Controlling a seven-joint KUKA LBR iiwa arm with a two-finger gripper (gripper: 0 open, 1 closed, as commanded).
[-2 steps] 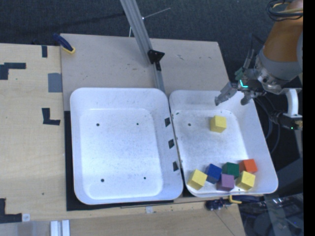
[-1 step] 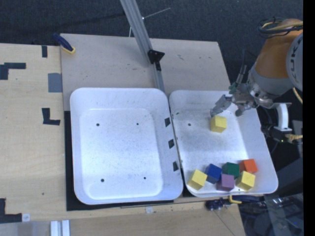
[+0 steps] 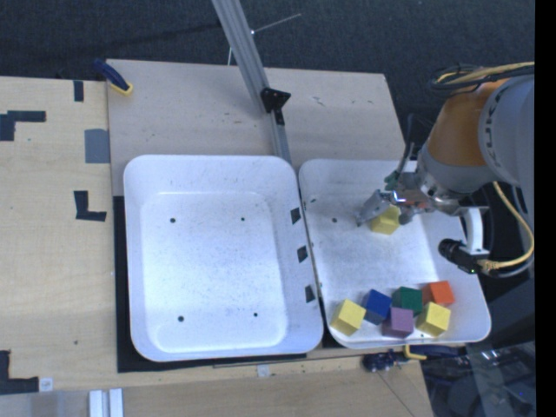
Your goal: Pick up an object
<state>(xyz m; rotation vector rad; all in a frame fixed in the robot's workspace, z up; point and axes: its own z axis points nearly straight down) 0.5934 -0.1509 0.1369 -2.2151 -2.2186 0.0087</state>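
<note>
The arm (image 3: 486,137) reached in from three o'clock over the right bin (image 3: 347,259). Its gripper (image 3: 385,211) was closed on a yellow cube (image 3: 385,223), which sat between the fingers above the bin's upper middle. At the bin's six o'clock edge lay a cluster: a yellow block (image 3: 349,316), blue (image 3: 377,305), green (image 3: 406,299), purple (image 3: 400,321), orange (image 3: 440,293) and another yellow (image 3: 434,319). The left bin (image 3: 208,259) sat beside it at nine o'clock.

Light wooden bench (image 3: 200,115), dark carpet floor (image 3: 104,16) behind.
</note>
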